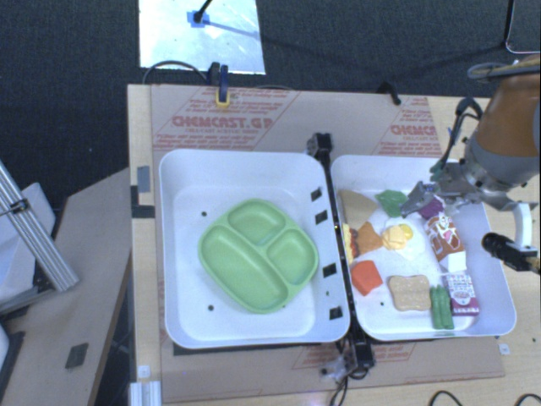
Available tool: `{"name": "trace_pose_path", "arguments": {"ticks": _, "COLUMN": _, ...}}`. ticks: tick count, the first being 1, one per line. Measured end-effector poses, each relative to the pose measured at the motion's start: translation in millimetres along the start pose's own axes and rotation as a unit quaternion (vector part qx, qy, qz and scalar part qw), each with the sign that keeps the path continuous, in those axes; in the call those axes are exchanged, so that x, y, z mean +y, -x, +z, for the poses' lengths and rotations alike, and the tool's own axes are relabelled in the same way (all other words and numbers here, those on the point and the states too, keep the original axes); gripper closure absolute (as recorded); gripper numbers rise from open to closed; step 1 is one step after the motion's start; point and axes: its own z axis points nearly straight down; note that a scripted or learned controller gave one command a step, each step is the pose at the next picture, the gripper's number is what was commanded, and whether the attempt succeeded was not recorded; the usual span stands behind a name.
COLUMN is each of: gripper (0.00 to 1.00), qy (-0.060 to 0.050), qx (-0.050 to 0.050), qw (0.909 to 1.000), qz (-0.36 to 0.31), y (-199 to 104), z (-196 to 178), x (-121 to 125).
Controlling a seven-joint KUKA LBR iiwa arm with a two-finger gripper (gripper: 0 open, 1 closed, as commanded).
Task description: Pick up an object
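Currently, your gripper hangs over the right bin, just above a purple item; whether it is clenched, you cannot tell.

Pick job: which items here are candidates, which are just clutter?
Job:
gripper
right bin toys: orange block, toast slice, yellow piece, green stick, red-and-white carton

Lying about:
green divided plate in left bin
blue clamp
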Motion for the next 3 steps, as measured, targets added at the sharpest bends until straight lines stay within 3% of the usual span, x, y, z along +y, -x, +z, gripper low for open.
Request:
{"name": "trace_pose_path", "arguments": {"ticks": 1, "gripper": 0.00, "qy": 0.006, "qx": -0.001, "qw": 1.0000, "qz": -0.001, "y": 0, "z": -7, "x": 3}}
{"name": "trace_pose_path", "arguments": {"ticks": 3, "gripper": 0.00, "qy": 0.005, "qx": -0.001, "qw": 1.0000, "qz": 0.000, "y": 1, "z": 105, "x": -1}}
